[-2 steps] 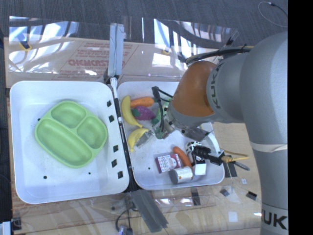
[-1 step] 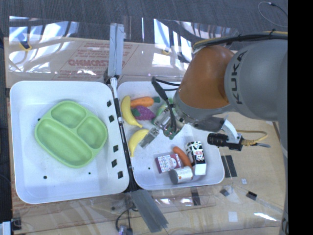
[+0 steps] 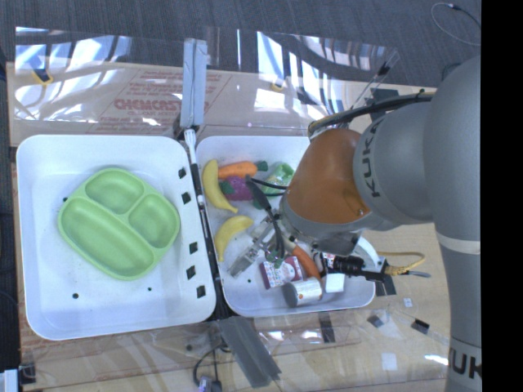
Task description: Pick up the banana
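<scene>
A green sectioned plate (image 3: 119, 221) sits alone in the left bin (image 3: 41, 300), while the right bin (image 3: 245, 300) holds the clutter: two bananas along its left wall, one upright near the top (image 3: 212, 185) and a second curved one (image 3: 230, 232) just below it, with an orange carrot-like toy (image 3: 238, 170), a purple item (image 3: 238, 188) and a green item (image 3: 282, 172) beside the upper fruit. The KUKA arm (image 3: 392, 170) leans in from the right, its orange band (image 3: 327, 182) hanging over the bin's middle, and its gripper (image 3: 253, 251) points down and left, its fingers spread a little with nothing between them, just beside the lower banana's end. Cans and small packages (image 3: 296, 282) lie under the wrist. Neither banana is lifted; the grasp and the lift appear not yet done.
</scene>
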